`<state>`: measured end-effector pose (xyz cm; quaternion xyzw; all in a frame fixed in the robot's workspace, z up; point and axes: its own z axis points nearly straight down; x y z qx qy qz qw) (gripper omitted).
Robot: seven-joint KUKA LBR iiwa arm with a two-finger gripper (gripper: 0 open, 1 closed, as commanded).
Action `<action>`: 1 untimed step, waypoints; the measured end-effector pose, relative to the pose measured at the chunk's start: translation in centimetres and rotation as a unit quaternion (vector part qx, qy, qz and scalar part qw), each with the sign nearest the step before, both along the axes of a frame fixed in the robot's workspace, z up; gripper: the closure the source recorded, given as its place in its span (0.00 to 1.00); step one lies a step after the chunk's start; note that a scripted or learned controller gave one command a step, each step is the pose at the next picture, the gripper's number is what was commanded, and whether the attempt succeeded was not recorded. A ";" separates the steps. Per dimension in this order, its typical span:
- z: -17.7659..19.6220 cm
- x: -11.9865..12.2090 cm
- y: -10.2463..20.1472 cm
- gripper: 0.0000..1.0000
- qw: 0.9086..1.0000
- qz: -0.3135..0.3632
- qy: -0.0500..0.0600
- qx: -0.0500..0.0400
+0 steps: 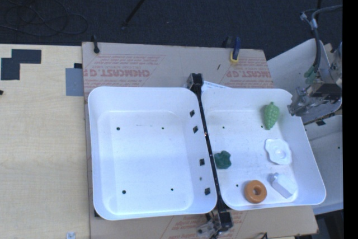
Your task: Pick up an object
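Note:
The right bin (313, 176) holds several small objects. A light green bumpy piece (271, 115) lies near its far right side. A dark green lump (223, 159) sits close to the centre divider. A flat white piece (278, 151) rests at the right, with an orange ring (255, 191) and a small grey block (281, 186) near the front edge. My gripper (302, 102) hovers at the bin's far right rim, just right of the light green piece and apart from it.
The left bin (100, 120) stands beside the right one, with a black clip strip (202, 143) joining them. Both rest on a cardboard sheet (140, 67) over the wooden bench. Cables and a blue-yellow clamp (235, 52) lie behind.

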<state>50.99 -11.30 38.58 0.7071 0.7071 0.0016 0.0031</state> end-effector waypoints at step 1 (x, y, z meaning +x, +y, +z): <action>-5.3 -2.9 -0.2 1.00 1.000 -0.001 0.008 0.002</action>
